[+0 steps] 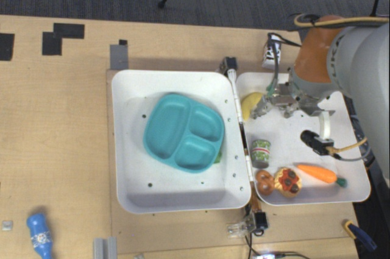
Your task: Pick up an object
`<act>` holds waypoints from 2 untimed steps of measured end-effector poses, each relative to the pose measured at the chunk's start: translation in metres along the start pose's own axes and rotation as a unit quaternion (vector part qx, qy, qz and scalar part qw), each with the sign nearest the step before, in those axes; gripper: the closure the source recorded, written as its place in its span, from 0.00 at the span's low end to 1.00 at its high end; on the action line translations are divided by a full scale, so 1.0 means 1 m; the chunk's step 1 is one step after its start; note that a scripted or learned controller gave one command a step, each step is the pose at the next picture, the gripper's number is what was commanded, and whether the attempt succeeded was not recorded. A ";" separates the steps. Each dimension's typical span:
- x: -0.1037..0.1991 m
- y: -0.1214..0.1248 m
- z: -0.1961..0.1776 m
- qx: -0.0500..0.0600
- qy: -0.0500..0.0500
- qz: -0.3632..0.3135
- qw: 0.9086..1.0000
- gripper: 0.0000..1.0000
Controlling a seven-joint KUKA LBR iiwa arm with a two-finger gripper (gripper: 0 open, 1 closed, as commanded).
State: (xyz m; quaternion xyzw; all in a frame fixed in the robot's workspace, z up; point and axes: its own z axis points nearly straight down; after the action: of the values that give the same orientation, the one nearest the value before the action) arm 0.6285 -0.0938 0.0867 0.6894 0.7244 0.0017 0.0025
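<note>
My gripper (275, 109) hangs low over the back part of the right bin (359, 191), open, with nothing between its fingers. A yellow fruit (250, 104) lies just left of it, against the bin's left wall. Nearer the front are a small green-labelled can (261, 152), an orange carrot (317, 173), a round pizza-like toy (287, 182) and a brown ring-shaped pastry (264, 179). In the left bin (131, 191) a teal divided plate (184, 131) lies flat.
A small green thing (217, 158) peeks out from under the plate's right edge. A blue bottle-like object (40, 234) lies on the bench at the front left. The arm's grey body covers the right bin's back right corner.
</note>
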 end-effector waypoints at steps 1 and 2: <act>-0.002 0.036 0.000 0.015 -0.003 -0.026 1.000 0.00; -0.003 -0.035 0.000 0.000 0.000 -0.004 1.000 0.00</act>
State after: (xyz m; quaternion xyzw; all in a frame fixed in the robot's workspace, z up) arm 0.5933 -0.0987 0.0869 0.6867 0.7269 0.0016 0.0027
